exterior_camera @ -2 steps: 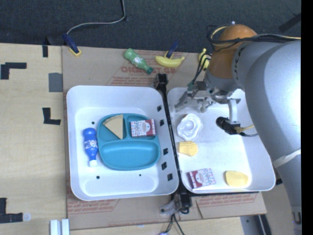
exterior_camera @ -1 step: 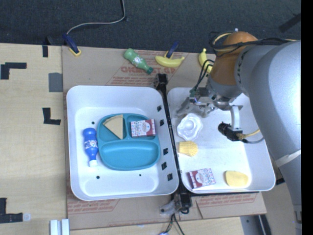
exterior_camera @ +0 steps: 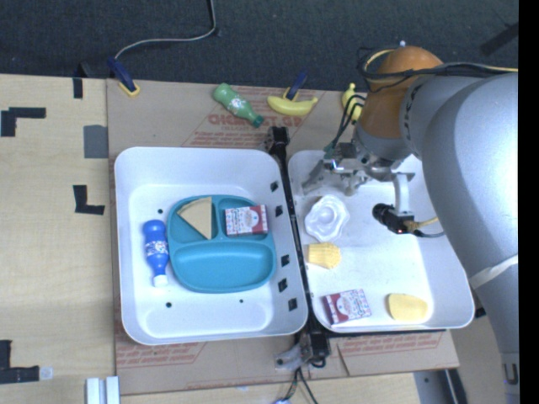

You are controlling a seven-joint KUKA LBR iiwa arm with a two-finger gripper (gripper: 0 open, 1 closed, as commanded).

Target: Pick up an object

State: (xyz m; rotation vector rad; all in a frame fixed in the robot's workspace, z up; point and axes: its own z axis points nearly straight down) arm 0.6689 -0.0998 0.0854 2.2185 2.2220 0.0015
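Note:
My gripper (exterior_camera: 333,182) hangs over the back left part of the right bin (exterior_camera: 438,268), open with its fingers spread and nothing between them. Just in front of it lies a clear crumpled plastic cup (exterior_camera: 327,217). Further forward in that bin are a yellow sponge-like piece (exterior_camera: 323,256), a red and white carton (exterior_camera: 346,305) and a yellow lemon-shaped piece (exterior_camera: 407,307). The grey arm with its orange band (exterior_camera: 396,78) covers the bin's right side.
The left bin (exterior_camera: 135,175) holds a blue divided plate (exterior_camera: 221,268) bearing a tan wedge (exterior_camera: 198,216) and a red and white carton (exterior_camera: 245,220), with a blue bottle (exterior_camera: 155,251) beside it. Behind the bins lie a green bottle (exterior_camera: 237,105) and a banana (exterior_camera: 291,103).

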